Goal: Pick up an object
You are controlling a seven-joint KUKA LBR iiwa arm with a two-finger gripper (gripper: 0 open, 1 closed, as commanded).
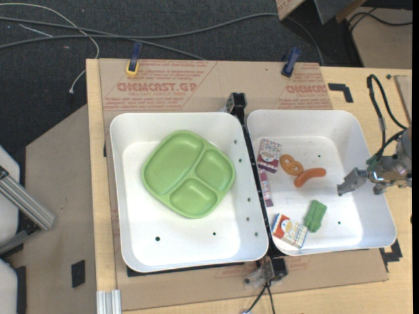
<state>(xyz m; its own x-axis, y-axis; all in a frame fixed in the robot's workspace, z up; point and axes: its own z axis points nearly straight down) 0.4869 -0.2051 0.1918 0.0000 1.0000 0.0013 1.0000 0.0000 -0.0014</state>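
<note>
The right bin holds several small items. A purple and white packet lies near its left wall, with an orange ring-shaped piece and an orange sausage beside it. A green block and a red and white carton lie toward the front. My gripper reaches in over the bin's right side, to the right of the sausage and apart from it. Nothing shows in its grasp.
In the left bin a green divided plate lies flat. A black clamp sits at the back between the bins. Cables hang beside the right bin. Cardboard underlies both bins.
</note>
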